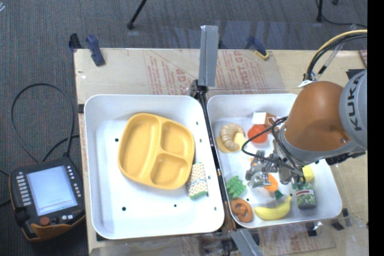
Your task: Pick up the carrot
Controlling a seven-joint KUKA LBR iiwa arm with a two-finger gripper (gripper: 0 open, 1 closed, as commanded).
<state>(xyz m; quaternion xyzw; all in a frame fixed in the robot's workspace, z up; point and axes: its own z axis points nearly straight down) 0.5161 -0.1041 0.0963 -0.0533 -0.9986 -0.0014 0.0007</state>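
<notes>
Robot gripper (266,177) is down in the right bin (333,204), right over the orange carrot (273,183). Can't tell whether it's gripping. Carrot not lifted yet; pickup unfinished.

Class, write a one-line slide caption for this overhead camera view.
Arm's hand lowered over the carrot in the right bin, among toy foods.

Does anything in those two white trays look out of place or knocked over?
One thing: a small patterned packet lies alone in the left bin, tilted against the edge of the yellow divided plate, while the other toy foods are crowded in the right bin. Nothing looks spilled or broken. The gripper sits low among those foods.
</notes>
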